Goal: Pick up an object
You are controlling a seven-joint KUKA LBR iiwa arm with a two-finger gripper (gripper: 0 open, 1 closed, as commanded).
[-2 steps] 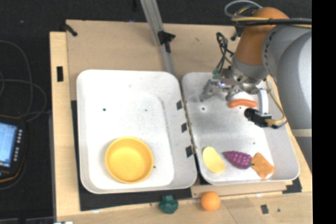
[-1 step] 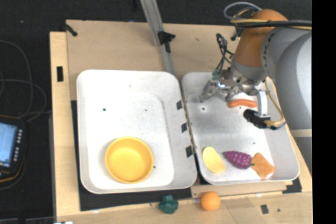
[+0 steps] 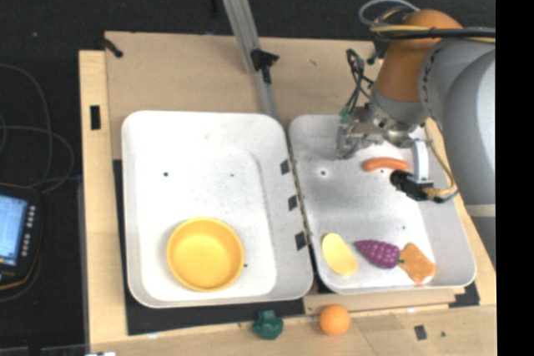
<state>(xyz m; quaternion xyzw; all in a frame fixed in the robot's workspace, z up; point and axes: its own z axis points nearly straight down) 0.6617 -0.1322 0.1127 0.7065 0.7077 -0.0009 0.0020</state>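
My gripper (image 3: 352,137) hangs over the far part of the right bin (image 3: 350,196), just below the arm's orange band. A thin orange-red piece (image 3: 385,165) lies on the bin floor just right of and slightly nearer than the gripper. Along the near wall of this bin lie a pale yellow piece (image 3: 339,254), a purple grape bunch (image 3: 377,253) and an orange chunk (image 3: 417,263). A yellow bowl (image 3: 205,253) sits in the near part of the left bin (image 3: 200,154).
A slanted metal pole (image 3: 242,21) rises behind the gap between the bins. An orange ball (image 3: 334,319) and a teal object (image 3: 268,325) lie on the bench in front of the bins. A tablet (image 3: 12,233) sits at the far left.
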